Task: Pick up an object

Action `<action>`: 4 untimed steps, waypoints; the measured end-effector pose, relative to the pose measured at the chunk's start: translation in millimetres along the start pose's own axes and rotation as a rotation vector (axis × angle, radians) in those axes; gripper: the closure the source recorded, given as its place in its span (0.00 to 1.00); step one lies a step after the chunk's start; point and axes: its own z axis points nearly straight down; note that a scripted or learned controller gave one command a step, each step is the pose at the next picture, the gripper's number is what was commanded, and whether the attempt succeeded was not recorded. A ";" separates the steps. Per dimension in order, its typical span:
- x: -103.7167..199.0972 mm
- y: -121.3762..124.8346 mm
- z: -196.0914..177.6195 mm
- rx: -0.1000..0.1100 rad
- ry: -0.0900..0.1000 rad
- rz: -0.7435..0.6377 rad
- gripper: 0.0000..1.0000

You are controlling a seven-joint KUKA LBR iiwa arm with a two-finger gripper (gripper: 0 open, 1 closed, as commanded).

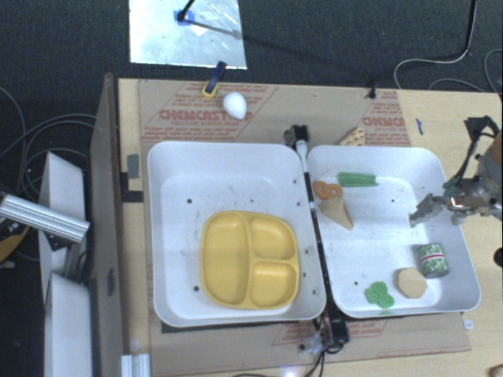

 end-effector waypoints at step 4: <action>43.3 65.3 140.6 -0.008 0.000 -0.009 0.00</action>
